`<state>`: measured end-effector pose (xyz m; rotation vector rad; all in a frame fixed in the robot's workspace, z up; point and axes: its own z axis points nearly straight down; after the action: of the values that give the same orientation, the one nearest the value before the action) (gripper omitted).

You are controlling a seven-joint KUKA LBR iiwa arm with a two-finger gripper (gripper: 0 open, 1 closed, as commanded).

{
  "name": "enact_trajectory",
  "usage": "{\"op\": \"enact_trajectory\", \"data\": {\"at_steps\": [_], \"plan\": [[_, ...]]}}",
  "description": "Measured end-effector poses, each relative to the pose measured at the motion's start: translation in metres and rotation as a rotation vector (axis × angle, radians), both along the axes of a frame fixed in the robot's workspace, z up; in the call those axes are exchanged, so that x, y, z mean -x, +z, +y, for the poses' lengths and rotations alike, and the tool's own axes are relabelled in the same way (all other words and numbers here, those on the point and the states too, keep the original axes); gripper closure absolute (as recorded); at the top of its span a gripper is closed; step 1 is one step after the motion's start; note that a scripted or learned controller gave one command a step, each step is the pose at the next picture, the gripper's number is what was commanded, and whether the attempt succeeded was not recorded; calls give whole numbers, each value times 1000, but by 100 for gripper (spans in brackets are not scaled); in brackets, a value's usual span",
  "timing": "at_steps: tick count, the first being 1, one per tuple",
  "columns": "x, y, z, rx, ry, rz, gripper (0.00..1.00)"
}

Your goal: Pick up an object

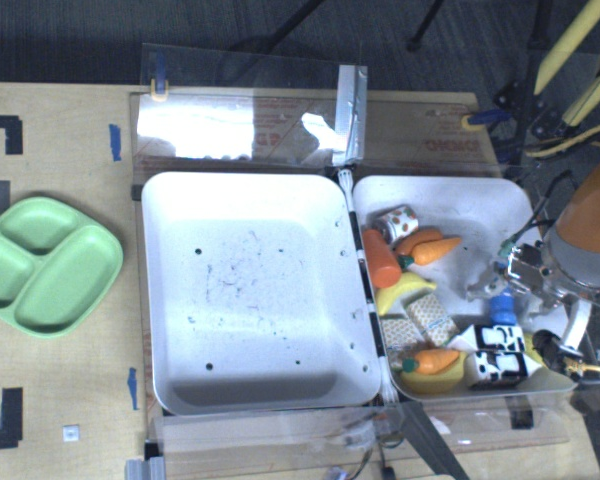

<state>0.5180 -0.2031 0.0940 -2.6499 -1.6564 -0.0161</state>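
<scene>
Grey arm with an orange band reaches in from the right, its two-finger gripper (502,293) low over the right shallow white bin (480,200); whether the jaws are apart or together cannot be told. Just beside it lies a small blue block (502,310). An orange plastic carrot (430,248) rests near the divider, well apart from the left shallow white bin (180,208).

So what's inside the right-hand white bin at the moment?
The right-hand white bin holds a heap of toys along its left and near sides: orange toy carrots, a yellow banana-like piece, a black-and-white block. The grey arm's gripper covers its right edge; anything beneath is hidden.
</scene>
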Motion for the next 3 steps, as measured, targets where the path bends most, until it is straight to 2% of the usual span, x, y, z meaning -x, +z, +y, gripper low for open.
{"op": "enact_trajectory", "data": {"at_steps": [1,2,3], "plan": [[-32,-8,16,20,-176,-1,0],[-28,-7,97,18,-184,-2,0],[13,76,47,20,-38,1,0]]}}
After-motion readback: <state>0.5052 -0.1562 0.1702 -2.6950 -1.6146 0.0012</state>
